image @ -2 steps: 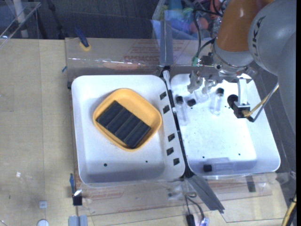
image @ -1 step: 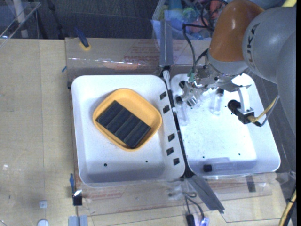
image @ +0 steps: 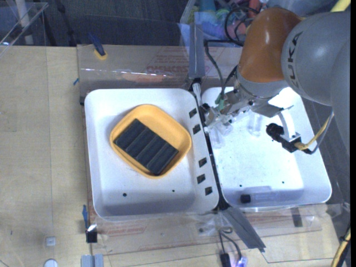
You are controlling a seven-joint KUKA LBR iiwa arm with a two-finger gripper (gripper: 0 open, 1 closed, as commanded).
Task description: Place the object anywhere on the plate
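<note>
A yellow plate (image: 151, 139) lies tilted in the left bin (image: 105, 193). On the plate rests a black ridged rectangular object (image: 146, 145), lying flat. My gripper (image: 238, 125) hangs over the back left part of the right bin (image: 289, 177), well to the right of the plate. It is open, and its pale fingers (image: 255, 124) have nothing between them. The grey arm with its orange band (image: 267, 43) hides the back of the right bin.
A raised divider (image: 203, 149) with black clips separates the two bins. A small dark item (image: 245, 198) lies by the right bin's front wall. A black connector with a yellow cable (image: 283, 137) hangs off the wrist. Clutter sits behind the bench at the back.
</note>
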